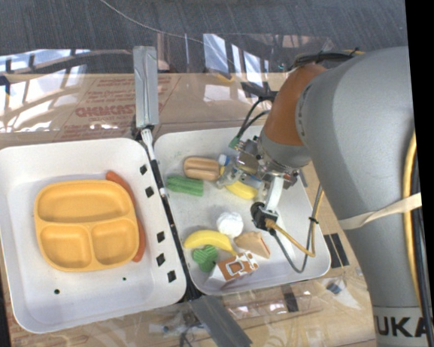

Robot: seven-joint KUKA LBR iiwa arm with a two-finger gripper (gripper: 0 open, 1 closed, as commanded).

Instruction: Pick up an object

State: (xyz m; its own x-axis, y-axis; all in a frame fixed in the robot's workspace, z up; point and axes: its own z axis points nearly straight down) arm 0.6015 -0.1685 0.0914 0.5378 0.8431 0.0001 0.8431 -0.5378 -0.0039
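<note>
My gripper point(234, 173) hangs low over the upper middle of the right bin point(307, 255). It sits right above a small yellow piece point(243, 190) and just right of a tan bread roll point(200, 167). A green ridged piece point(184, 185) lies to the left of it. Lower in the bin are a white ball point(230, 223), a banana point(208, 240), a green broccoli-like toy point(204, 257), a tan wedge point(253, 245) and a small printed carton point(236, 266). I see nothing lifted off the bin floor.
The left bin point(24, 299) holds a yellow divided plate point(85, 224) with a red sausage point(136, 229) along its right side. The grey arm point(366, 156) covers the right bin's right rim. A cable point(295, 247) loops over the bin's lower right.
</note>
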